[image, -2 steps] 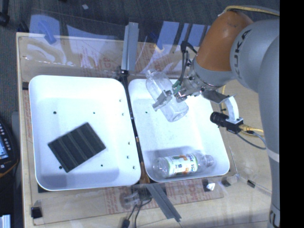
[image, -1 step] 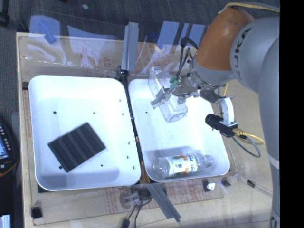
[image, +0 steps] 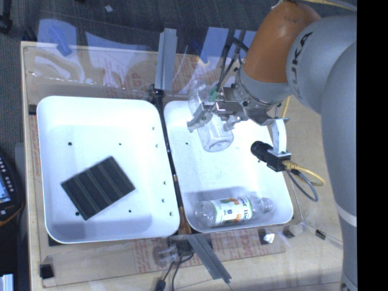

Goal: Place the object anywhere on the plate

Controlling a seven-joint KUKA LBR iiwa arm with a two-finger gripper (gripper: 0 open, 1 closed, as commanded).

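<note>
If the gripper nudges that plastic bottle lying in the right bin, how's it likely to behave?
The bottle lies on its side by the right bin's near wall, so a push across its length would probably roll it. It looks clear and mostly empty, so likely light. Its smooth round body may slip between the fingers.

A pale wooden bench (image: 312, 247) stands on dark grey carpet (image: 121, 5) (faintly ribbed), with clear plastic sheeting (image: 91, 53) along its far edge.
</note>
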